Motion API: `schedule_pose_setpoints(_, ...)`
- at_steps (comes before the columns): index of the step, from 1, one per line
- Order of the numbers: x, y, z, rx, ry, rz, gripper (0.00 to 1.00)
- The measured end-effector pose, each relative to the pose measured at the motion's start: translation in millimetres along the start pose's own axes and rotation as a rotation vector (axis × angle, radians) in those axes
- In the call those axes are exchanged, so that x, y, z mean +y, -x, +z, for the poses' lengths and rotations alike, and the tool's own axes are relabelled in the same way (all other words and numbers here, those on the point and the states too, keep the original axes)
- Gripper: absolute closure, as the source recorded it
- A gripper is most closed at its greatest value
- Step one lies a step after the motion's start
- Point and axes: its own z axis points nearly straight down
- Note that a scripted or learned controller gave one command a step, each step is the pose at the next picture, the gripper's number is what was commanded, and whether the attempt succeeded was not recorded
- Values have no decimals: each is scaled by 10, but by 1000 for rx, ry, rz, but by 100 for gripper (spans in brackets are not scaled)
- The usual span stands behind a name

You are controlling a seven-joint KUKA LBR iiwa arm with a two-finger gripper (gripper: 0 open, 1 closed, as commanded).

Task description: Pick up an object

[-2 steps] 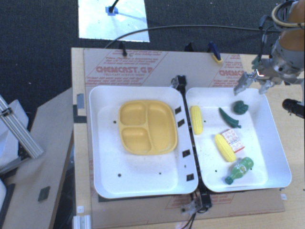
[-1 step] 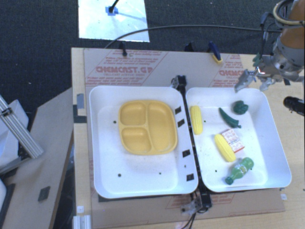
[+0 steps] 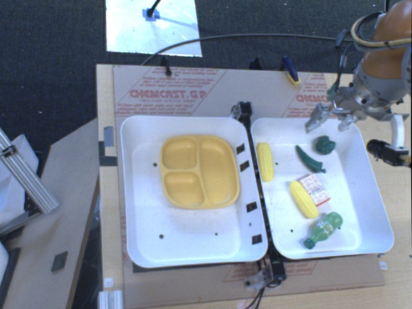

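My gripper (image 3: 331, 119) hangs over the far edge of the right bin (image 3: 370, 198), its two fingers spread apart with nothing between them. Just below it lies a small dark green piece (image 3: 324, 145), and a dark green pepper (image 3: 309, 159) lies to that piece's left. A corn cob (image 3: 264, 161) rests along the right bin's left wall. A second yellow corn cob (image 3: 303, 199) lies mid-bin beside a small red and white packet (image 3: 315, 188). A green bottle (image 3: 324, 229) lies near the front.
The left bin (image 3: 145, 237) holds a yellow divided plate (image 3: 197, 171). A black hinge strip (image 3: 252, 172) runs between the bins. A blue clip (image 3: 290, 70) sits on the board behind the right bin. A cable crosses the back.
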Motion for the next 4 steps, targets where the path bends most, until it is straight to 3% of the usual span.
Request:
schedule_pose_setpoints(2, -72, 4, 991, 1, -2, 4, 0)
schedule_pose_setpoints(3, -51, 9, 847, -2, 5, 3, 100)
schedule_pose_setpoints(4, 67, -29, 304, -1, 8, 0, 100)
